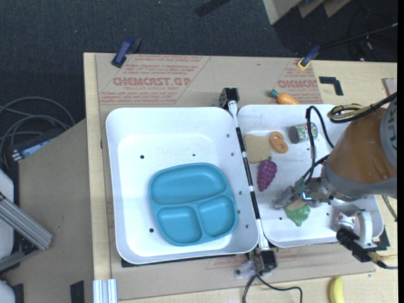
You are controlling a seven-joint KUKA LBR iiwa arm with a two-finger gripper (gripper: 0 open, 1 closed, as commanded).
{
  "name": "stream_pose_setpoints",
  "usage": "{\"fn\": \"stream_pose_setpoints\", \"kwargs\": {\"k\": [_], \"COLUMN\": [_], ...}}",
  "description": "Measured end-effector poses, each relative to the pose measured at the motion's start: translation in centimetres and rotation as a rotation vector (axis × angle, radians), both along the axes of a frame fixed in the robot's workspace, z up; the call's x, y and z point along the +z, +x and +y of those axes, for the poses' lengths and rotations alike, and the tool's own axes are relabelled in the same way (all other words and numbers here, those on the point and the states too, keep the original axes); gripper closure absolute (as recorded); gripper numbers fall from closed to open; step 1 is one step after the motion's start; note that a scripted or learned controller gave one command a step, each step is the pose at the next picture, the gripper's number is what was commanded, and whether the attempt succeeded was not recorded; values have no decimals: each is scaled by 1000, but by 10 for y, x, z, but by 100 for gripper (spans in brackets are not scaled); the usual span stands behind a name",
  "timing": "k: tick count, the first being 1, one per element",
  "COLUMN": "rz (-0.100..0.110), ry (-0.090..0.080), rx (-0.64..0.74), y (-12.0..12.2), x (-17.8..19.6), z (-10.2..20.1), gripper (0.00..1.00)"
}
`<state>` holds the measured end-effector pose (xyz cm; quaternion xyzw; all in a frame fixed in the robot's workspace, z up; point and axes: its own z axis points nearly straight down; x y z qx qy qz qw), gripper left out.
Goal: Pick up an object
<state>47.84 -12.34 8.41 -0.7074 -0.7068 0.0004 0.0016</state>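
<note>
Two bins on the bench; the gripper (pixel 291 199) sits low in the right bin (pixel 278 235), just above a green toy (pixel 298 214) near its front edge. Finger state: cannot tell. Recommend centring over the toy before closing, clear of the purple grapes (pixel 266 173).

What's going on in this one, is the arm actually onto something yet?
The arm reaches into the right bin, its gripper low over a green toy near the front. Whether anything is grasped cannot be told from this view. Purple grapes, a tan slice, an orange piece and a small can lie untouched further back. The left bin holds a blue divided plate.
</note>
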Motion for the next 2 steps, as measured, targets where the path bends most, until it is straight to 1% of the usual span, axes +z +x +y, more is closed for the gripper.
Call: {"fn": "stream_pose_setpoints", "kwargs": {"k": [1,2], "rz": [-3,-4], "ry": [-1,-1], "rx": [0,3], "y": [1,1], "x": [10,101], "z": [0,70], "gripper": [100,100]}}
